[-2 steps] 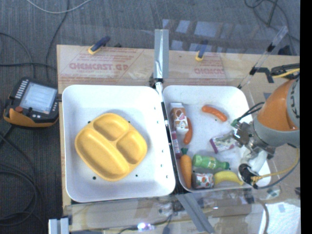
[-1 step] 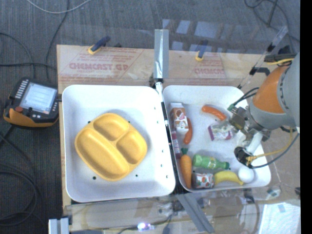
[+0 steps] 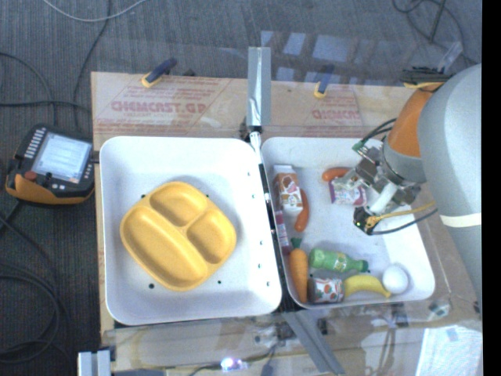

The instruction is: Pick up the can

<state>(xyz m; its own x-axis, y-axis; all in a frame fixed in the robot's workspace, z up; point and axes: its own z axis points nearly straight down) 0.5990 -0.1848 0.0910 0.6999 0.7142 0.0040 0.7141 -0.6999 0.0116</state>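
KUKA arm, grey with an orange band, reaches from the right over the right bin, one of two shallow white plastic bins set side by side on a board-topped desk. Its gripper hangs over the bin's far right part, just above a crinkled purple-and-white packet; whether the gripper is spread or pressed together cannot be told from this angle. The can, a short cylinder with a red label, lies on its side against the bin's near edge, towards the near left corner and well apart from the gripper. A tapered orange carrot lies on its left and a curved yellow banana on its right, with a smooth white egg beyond the banana by the near right corner. A glossy green bottle lies flat just behind the can. Along the bin's left wall rests a boxy red-and-white carton with a slim red-orange chilli beside it. A second small red-orange piece lies by the packet. The left bin carries a rounded yellow plate moulded into three compartments, set at a slant near the bin's centre.
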